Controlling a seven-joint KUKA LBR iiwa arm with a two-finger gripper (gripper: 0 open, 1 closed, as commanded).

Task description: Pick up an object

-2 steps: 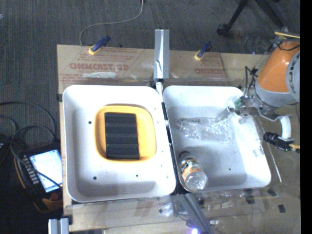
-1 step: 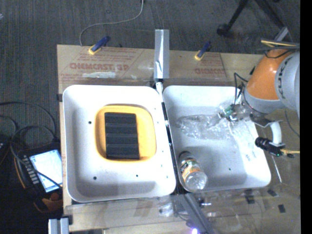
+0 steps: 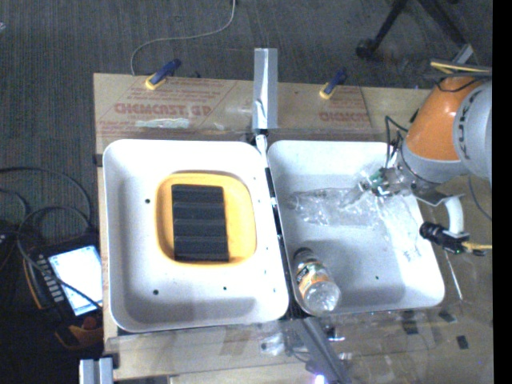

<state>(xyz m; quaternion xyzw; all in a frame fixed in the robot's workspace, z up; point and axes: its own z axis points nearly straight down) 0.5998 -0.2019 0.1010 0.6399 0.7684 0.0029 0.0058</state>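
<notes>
My pincer (image 3: pixel 382 181) sits low at the right bin's (image 3: pixel 416 282) far right side, touching crumpled clear plastic (image 3: pixel 336 206); its grip I cannot tell; a plastic bottle (image 3: pixel 314 282) lies in that bin's near left corner; a yellow tray (image 3: pixel 206 218) fills the left bin (image 3: pixel 128 238).

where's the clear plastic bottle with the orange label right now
In the camera view, the clear plastic bottle with the orange label lies in the right white bin, at its lower-left corner, below the crumpled clear plastic wrap.
</notes>
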